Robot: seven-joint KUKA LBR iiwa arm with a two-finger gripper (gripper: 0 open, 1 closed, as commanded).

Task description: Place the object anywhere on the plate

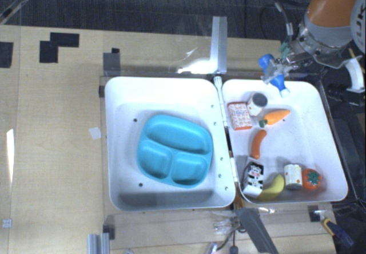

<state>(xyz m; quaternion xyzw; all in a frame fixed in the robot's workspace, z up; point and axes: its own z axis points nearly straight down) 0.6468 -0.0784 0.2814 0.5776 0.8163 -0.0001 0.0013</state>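
- At the near edge of the right white plastic bin [311,133], a yellow banana [273,187], a small black-and-white patterned carton [253,174], a short white can [293,175] and a red tomato-like toy [311,179] are seen in a row. The carton and banana are tucked into the near left corner.
- A blue moulded plate with three compartments [150,133] is seen in the middle of the left white plastic bin [123,98], with nothing on it. No object has been placed yet.
- An orange-red sausage [258,143] is laid near-to-far by the right bin's left edge.
- Further back, an orange carrot [276,116] is laid crosswise, beside a red-and-white flat box [239,115] set against the left edge.
- A small white jar with a grey cap [257,101] is touching the box's far right corner. The object is not named by the task; this jar is judged the likeliest pick, as it is nearest the gripper.
- The two-finger gripper [273,72] is held over the right bin's far edge. Its blue fingertips [267,63] are spread apart, and nothing is seen between them.
- The jar lies just nearward and slightly left of the fingertips. A short descent toward the near side is judged necessary, then a carry leftward across the divider to the plate.
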